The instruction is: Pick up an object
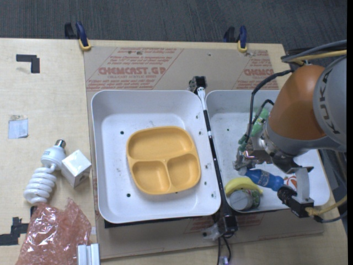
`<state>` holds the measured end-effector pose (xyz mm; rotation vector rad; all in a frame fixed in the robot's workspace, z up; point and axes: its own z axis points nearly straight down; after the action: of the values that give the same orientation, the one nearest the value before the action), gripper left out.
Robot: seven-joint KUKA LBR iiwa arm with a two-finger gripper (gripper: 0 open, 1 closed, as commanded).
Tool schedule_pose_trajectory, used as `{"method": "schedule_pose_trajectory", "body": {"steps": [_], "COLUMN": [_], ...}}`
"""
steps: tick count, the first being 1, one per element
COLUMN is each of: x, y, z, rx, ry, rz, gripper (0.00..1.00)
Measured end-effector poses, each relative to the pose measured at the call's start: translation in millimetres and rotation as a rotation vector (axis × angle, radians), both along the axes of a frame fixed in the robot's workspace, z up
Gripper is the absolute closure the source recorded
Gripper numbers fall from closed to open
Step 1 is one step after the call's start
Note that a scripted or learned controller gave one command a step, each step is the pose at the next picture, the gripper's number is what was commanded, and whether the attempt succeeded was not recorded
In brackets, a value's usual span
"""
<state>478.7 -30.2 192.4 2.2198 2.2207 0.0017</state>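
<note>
you will find the gripper (246,158) low in the right bin (226,115), just above the blue bottle (265,179); finger opening and hold cannot be told.

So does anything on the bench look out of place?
Yes: a spiral light bulb, a small white box and crumpled pink plastic wrap lie loose on the bench left of the bins, clutter outside the work area.

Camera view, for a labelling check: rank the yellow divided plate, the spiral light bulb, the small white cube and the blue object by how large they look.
1. yellow divided plate, clearly largest.
2. spiral light bulb.
3 and 4. small white cube and blue object: look alike, and the arm partly hides the blue one, so unranked.
</note>
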Motion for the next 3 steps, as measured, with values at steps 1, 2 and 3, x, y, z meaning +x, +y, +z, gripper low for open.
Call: {"method": "schedule_pose_trajectory", "body": {"steps": [1, 2, 3], "x": [0.0, 0.0, 0.0], "y": [-0.1, -0.1, -0.1], "z": [0.0, 0.0, 0.0], "rx": [0.0, 0.0, 0.0], "ry": [0.0, 0.0, 0.0], "rz": [0.0, 0.0, 0.0], "gripper": [0.0, 0.0, 0.0]}}
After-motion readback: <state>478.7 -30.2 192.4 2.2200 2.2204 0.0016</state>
